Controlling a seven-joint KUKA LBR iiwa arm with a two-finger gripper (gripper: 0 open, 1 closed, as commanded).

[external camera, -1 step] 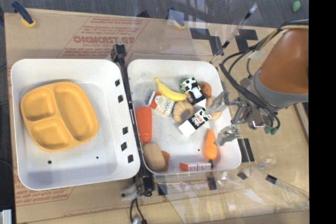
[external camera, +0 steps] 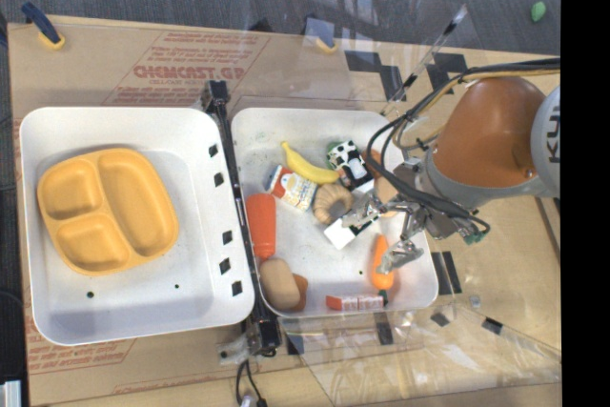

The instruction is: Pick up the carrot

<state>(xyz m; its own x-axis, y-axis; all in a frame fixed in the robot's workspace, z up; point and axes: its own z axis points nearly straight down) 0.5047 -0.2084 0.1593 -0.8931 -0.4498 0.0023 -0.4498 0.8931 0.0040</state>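
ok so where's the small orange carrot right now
The small orange carrot lies in the right white bin, near its lower right corner, just under the gripper and above a flat red tube.

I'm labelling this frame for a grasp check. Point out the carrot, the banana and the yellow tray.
carrot [external camera: 381,262]: camera view, middle of its orange body.
banana [external camera: 307,165]: camera view, middle of its curve.
yellow tray [external camera: 107,208]: camera view, central divider.
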